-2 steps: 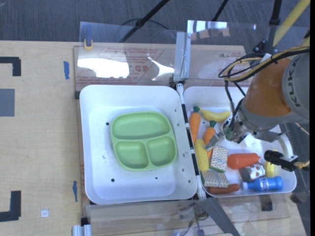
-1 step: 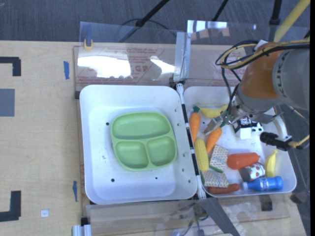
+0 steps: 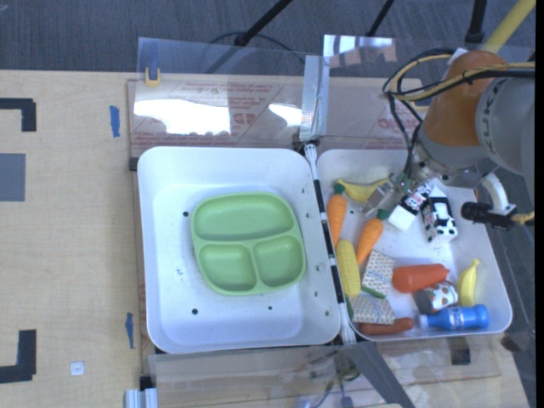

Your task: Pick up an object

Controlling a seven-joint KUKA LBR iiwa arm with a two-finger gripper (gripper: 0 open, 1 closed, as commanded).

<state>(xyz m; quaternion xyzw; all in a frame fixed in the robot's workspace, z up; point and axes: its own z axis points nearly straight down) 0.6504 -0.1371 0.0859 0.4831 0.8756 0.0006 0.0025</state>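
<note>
Reaching in from the right, the arm (image 3: 476, 109) lowers its claw (image 3: 393, 195) into the upper part of the right bin (image 3: 497, 266), just over the banana (image 3: 361, 189) and the top of a carrot (image 3: 368, 238). How far the claw is open I cannot tell, and nothing shows clearly between its tips, so I would not say it has hold of anything.

The nearest candidate is the banana, lying along the bin's upper left side, just beside the claw. It is probably a light plastic toy, stiff and smooth, so it may slip; a grip across its curved middle looks safest. The carrot tapers, so the thicker upper end would seat better.

The right bin is crowded. A second carrot (image 3: 337, 215) lies against the left wall, with a corn cob (image 3: 348, 268) below it. A waffle-like square (image 3: 378, 272) sits by the corn, and another patterned piece (image 3: 373, 309) lies lower down. A red-orange pepper (image 3: 418, 277) rests in the middle, a blue bottle (image 3: 455, 318) along the bottom edge, a small yellow piece (image 3: 467, 282) to the right, and a black-and-white toy (image 3: 439, 218) near the claw.

The left bin (image 3: 161, 253) carries a green divided plate (image 3: 248, 242) with three compartments holding nothing. Both bins sit on the counter (image 3: 68, 228).
</note>
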